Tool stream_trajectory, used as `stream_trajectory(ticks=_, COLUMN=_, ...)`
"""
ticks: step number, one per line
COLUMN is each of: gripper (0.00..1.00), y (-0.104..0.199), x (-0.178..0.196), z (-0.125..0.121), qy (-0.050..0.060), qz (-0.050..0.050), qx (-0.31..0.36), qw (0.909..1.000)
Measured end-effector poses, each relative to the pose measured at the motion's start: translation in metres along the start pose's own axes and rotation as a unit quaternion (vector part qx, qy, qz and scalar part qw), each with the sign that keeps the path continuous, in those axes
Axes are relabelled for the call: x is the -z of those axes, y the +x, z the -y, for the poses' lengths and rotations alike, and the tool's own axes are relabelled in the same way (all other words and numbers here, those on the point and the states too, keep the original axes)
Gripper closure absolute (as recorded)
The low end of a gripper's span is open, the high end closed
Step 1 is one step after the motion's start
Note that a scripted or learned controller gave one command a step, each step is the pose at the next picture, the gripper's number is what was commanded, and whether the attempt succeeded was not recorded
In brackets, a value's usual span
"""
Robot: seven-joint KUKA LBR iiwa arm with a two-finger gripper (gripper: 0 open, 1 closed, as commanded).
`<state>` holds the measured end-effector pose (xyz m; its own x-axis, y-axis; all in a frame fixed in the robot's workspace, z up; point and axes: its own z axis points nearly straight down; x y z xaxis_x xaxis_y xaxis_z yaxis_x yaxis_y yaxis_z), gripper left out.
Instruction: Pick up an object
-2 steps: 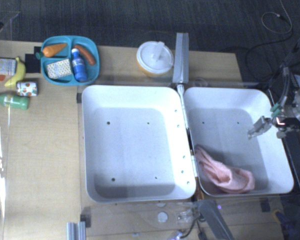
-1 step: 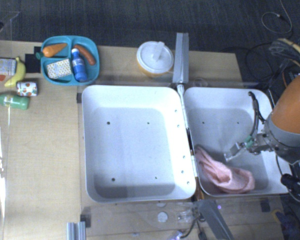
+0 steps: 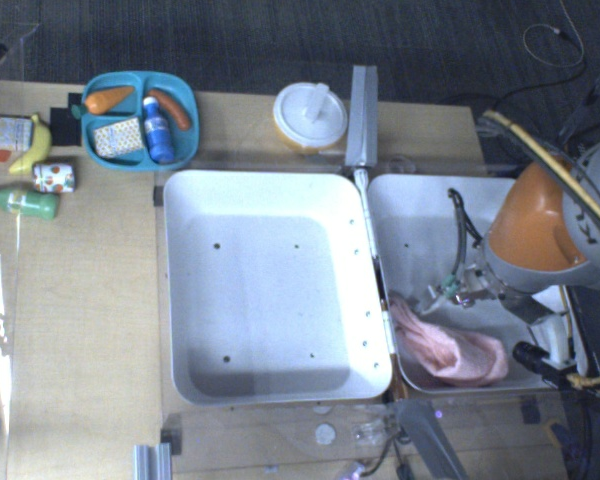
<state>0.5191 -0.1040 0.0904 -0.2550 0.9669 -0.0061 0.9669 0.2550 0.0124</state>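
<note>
Near edge, right bin [image 3: 420, 193]: you've got a pink cloth [image 3: 448, 351] bunched in the front corner. Gripper [image 3: 450, 293] just above its left end — can't tell if gripping. Left bin [image 3: 180, 268] alongside. Far: blue tray [image 3: 185, 118], white lidded cup [image 3: 310, 115].

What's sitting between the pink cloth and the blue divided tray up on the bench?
In the camera view, the left white bin lies between the pink cloth and the blue divided tray; the stretch of its floor along that line is bare.
</note>
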Motion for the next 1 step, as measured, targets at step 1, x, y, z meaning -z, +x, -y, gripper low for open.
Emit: stream_trajectory(ticks=1, gripper=0.0, y=0.0, x=0.0, z=-0.0001, qy=0.0, qz=0.0, qx=0.0, qw=1.0)
